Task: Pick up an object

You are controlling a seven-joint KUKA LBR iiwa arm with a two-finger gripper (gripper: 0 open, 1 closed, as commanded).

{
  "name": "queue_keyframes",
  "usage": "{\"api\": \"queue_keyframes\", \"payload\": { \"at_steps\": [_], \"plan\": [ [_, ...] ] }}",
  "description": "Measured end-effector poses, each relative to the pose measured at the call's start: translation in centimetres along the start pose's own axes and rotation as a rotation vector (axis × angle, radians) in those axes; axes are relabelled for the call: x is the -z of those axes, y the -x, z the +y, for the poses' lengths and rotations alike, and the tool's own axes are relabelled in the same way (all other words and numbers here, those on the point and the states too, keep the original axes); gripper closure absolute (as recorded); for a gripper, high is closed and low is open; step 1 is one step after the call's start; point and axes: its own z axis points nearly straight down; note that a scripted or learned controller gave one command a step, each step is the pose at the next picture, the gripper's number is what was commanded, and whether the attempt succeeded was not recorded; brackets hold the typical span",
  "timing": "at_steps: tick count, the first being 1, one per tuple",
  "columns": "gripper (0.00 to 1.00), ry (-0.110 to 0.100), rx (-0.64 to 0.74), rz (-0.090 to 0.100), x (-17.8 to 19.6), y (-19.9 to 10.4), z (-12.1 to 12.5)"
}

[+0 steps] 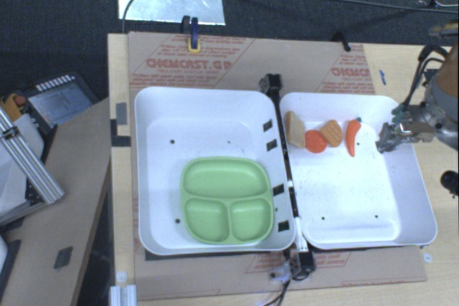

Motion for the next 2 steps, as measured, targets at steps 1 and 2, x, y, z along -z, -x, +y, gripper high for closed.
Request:
{"api": "queue_keyframes", "payload": {
  "at_steps": [1, 2],
  "plan": [
    [1.00, -0.004, 0.004, 0.002, -1.7, -4.9, 2.2],
    [1.00, -0.003, 0.004, 0.002, -2.2, -8.5, 4.5]
  ]
}}
